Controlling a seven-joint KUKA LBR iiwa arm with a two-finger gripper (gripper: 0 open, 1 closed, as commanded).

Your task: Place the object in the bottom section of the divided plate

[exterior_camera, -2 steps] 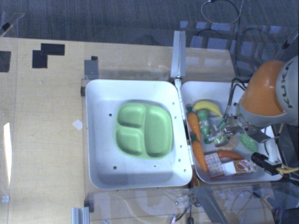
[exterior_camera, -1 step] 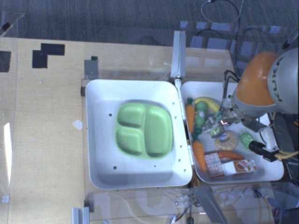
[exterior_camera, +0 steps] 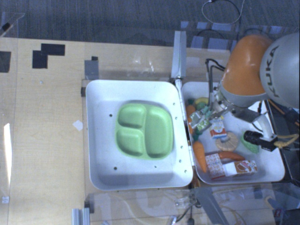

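A light green divided plate (exterior_camera: 144, 130) lies in the left white bin (exterior_camera: 101, 172), with two small sections on its left side and one large section on its right; all three hold nothing. My gripper (exterior_camera: 206, 119) hangs low over the upper left part of the right white bin (exterior_camera: 276, 172), among a clutter of small objects. Its tips sit beside a crinkled green and silver packet (exterior_camera: 198, 122). The arm's grey and orange wrist (exterior_camera: 243, 71) hides the back of that bin.
The right bin also holds an orange carrot (exterior_camera: 200, 156), a red and white box (exterior_camera: 230, 166), a small carton (exterior_camera: 218, 134), a round cookie (exterior_camera: 228, 144), a green piece (exterior_camera: 251, 147) and a yellow item (exterior_camera: 202, 101). A metal divider (exterior_camera: 178, 55) stands between the bins.
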